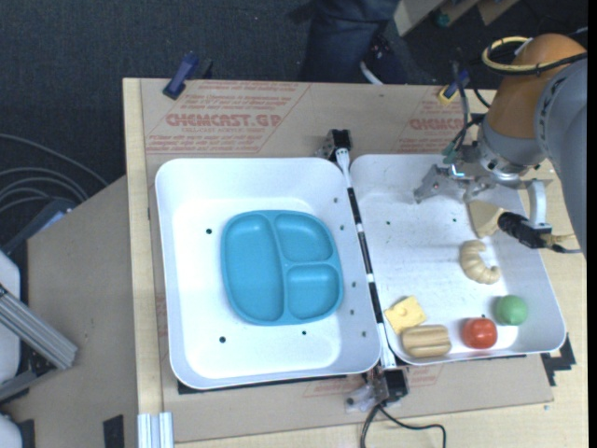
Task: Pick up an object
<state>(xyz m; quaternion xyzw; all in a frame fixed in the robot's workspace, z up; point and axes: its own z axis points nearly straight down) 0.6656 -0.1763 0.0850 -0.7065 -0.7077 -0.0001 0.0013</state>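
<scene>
My gripper hangs over the back of the right bin, below the grey wrist and its orange band. Nothing shows in its grasp. Just to its front right lies a beige wedge, partly covered by the arm's black fitting. A croissant sits a little nearer the front. Along the front of the bin lie a yellow cheese piece, a bread roll, a red tomato and a green fruit.
The left bin holds a blue divided plate at its middle. A black divider bar runs between the bins. The right bin's left half is bare white floor. Cables trail off the bench's front edge.
</scene>
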